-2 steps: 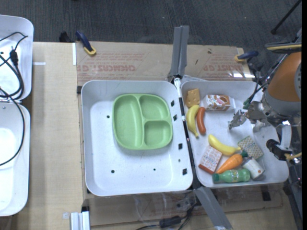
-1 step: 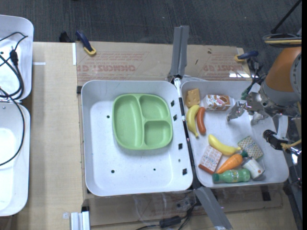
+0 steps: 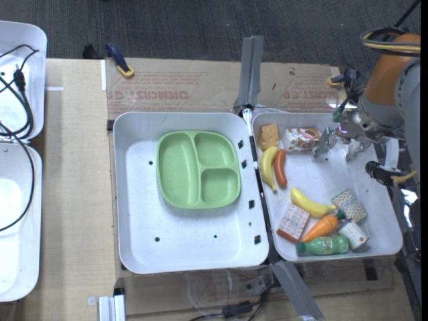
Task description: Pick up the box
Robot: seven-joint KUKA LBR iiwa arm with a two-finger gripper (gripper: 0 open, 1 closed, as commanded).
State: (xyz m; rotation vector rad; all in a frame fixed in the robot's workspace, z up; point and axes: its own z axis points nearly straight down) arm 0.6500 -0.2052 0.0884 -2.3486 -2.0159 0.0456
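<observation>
A small flat box (image 3: 293, 223) with a pink and white print lies near the front of the right bin (image 3: 374, 186), between a banana (image 3: 311, 202) and a carrot (image 3: 321, 226). A second boxy packet (image 3: 302, 139), white with red print, lies at the back of that bin. My gripper (image 3: 338, 148) hangs over the back right of the bin, just right of the packet, tilted. Its fingers (image 3: 324, 145) stand open with nothing between them. The front box is well away from the gripper.
The right bin also holds a cracker (image 3: 268, 136), another banana (image 3: 267, 166), a sausage (image 3: 280, 168), a green bottle (image 3: 323, 246), a small can (image 3: 353, 233) and a patterned pouch (image 3: 349, 206). A green divided plate (image 3: 198, 169) sits in the left bin (image 3: 134, 233).
</observation>
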